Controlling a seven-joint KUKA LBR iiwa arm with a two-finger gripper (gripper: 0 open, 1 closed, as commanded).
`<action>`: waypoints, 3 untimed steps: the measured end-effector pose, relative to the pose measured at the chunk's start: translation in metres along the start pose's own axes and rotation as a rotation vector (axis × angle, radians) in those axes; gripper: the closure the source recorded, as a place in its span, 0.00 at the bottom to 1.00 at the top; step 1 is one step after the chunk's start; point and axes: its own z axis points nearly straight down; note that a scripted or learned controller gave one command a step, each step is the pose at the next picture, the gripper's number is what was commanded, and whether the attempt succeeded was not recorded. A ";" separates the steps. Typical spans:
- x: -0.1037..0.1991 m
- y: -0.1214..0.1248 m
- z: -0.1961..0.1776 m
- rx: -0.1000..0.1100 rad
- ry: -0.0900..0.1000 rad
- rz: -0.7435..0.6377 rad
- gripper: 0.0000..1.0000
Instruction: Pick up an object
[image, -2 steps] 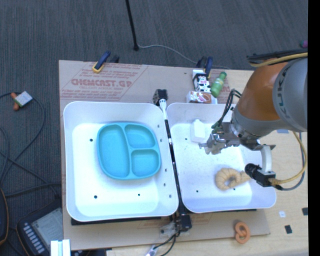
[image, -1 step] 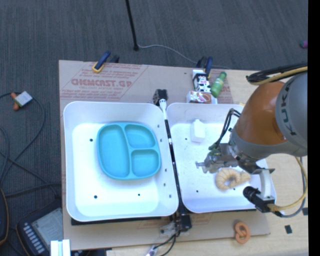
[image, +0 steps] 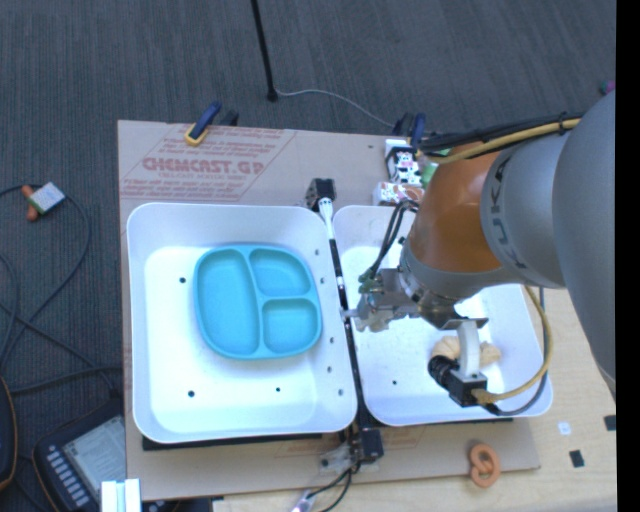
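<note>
A light blue plate (image: 258, 300) with three compartments lies in the left bin (image: 160, 370). In the right bin (image: 420, 400) a tan lumpy object (image: 482, 351) rests near the right side, partly hidden behind the arm's cable. The grey and orange arm (image: 470, 215) reaches over the right bin from the right. My gripper (image: 372, 312) is low over that bin's left side, close to the wall between the bins. It is well left of the tan object and nothing shows in it.
Both bins sit on a brown cardboard sheet (image: 200, 165). A black rail (image: 338, 280) runs between them. An orange ring (image: 484, 463) lies on the cardboard in front of the right bin. A blue clamp (image: 204, 121) and small parts (image: 400, 172) are at the back edge.
</note>
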 end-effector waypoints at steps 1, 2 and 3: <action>-0.013 -0.025 0.000 0.000 -0.001 0.003 1.00; -0.012 -0.025 0.000 0.000 -0.001 0.002 0.00; -0.072 0.059 -0.001 -0.002 -0.003 0.003 0.00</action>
